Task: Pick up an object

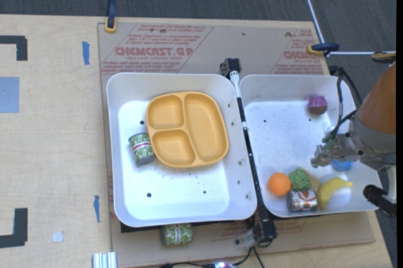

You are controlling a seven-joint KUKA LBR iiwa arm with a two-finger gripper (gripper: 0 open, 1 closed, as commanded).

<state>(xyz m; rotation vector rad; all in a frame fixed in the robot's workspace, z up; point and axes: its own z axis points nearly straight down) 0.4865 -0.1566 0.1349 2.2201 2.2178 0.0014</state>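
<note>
the grey arm's two-finger gripper [327,155] hangs low over the right-hand shallow white bin [277,103], near its right wall, and whether it is spread or pressed together cannot be told. just beside it lies a small blue round object [342,165], with a yellow banana-shaped toy [332,189], a green leafy toy [301,179], an orange ball [279,184] and a red-and-white can [303,200] clustered along the bin's near edge, and a purple block [317,104] well apart toward the far side. the left-hand white bin [126,197] bears a yellow three-compartment plate [187,129] with a green-labelled can [142,149] touching its left rim.
</note>
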